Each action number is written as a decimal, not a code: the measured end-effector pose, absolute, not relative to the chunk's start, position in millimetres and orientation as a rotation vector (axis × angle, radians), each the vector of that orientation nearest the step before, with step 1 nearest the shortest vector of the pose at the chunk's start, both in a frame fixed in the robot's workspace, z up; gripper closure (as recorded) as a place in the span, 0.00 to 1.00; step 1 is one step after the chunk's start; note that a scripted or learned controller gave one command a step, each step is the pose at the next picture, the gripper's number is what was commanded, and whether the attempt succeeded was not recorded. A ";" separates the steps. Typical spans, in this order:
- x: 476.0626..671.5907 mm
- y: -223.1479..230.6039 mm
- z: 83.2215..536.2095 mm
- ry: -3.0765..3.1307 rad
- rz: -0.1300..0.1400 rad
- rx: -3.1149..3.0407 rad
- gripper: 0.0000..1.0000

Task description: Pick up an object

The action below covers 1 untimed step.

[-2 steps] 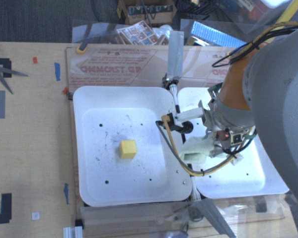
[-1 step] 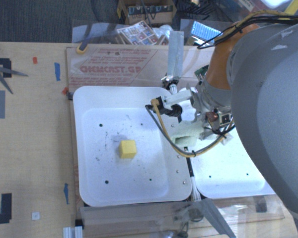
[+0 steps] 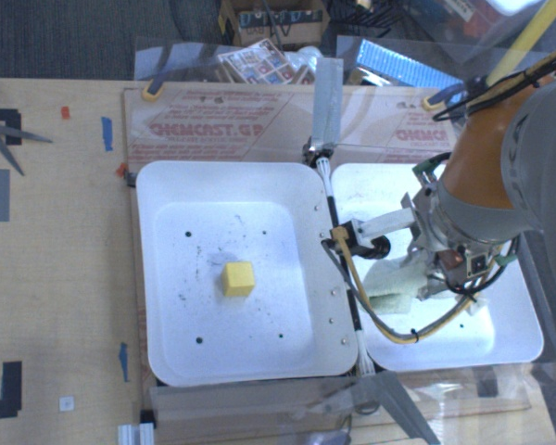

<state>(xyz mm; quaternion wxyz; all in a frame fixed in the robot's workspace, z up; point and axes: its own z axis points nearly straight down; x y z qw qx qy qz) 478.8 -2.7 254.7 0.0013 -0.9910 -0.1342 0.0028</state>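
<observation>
Can't tell what the gripper (image 3: 442,272) is doing, since the arm's wrist covers it; it's low over the right bin (image 3: 514,327), right above a pale greenish sponge-like piece (image 3: 389,290). Over in the left bin (image 3: 167,202), a small yellow cube (image 3: 239,278) sits alone near the middle

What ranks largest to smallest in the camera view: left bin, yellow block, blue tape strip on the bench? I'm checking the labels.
1. Left bin: far the largest.
2. Yellow block: small, lying near the bin's middle.
3. Blue tape strip: longer than the block is wide but much thinner, so the last two are close.
</observation>
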 end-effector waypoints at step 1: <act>478.9 -65.2 267.7 -0.743 0.004 -3.052 1.00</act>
